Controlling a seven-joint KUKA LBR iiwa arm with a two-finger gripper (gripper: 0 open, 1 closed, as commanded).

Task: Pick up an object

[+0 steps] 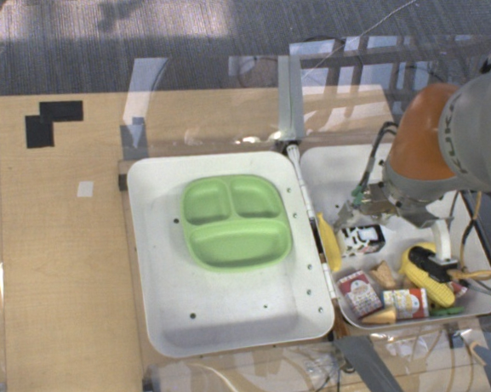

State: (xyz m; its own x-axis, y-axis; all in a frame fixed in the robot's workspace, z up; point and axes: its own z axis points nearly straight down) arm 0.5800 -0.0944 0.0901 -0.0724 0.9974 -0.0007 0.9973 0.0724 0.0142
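The gripper hangs low over the right bin, near that bin's left wall, with the grey arm and its orange band coming in behind it. Whether it is spread or closed cannot be told from this slanted view, and nothing is visibly caught in it, so the pick looks not yet made.

Just below the gripper lies a black-and-white piece, the nearest candidate. Whether the two touch is unclear. Beside it, a long yellow item runs along the bin's left wall. Toward the near edge sit a red-and-white packet, a small printed carton and a yellow corn cob, crowded close together.

The left bin holds a green divided plate, well apart from the gripper.

As a judgement, the approach seems done. Closing on an object and lifting it clear of its neighbours remain
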